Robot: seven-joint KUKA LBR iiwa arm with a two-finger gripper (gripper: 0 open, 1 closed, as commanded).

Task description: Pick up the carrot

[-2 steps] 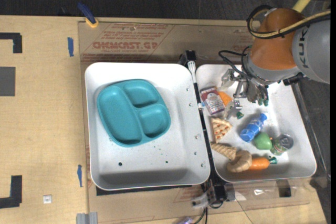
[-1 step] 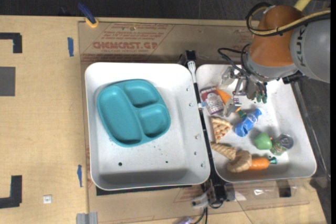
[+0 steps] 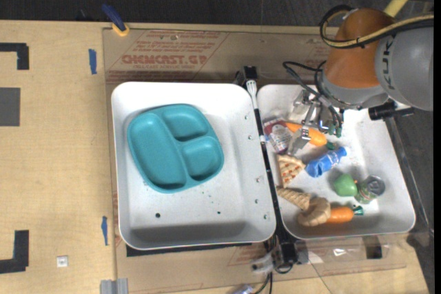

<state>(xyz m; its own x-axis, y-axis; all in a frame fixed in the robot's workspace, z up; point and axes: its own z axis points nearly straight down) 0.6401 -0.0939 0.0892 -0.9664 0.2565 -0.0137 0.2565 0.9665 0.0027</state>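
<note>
Orange carrot [image 3: 311, 134] lies in the right bin [image 3: 396, 169], long axis roughly left-right and slightly tilted, under the pincer [image 3: 313, 122]. Whether the pincer is apart or together cannot be told. A second carrot [image 3: 339, 214] lies near the bin's front edge.

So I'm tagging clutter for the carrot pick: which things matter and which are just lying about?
Job: carrot; gripper, right above it; right bin.
Lying about: second carrot, blue bottle, pizza slice, green fruit, teal tray, left bin.
</note>
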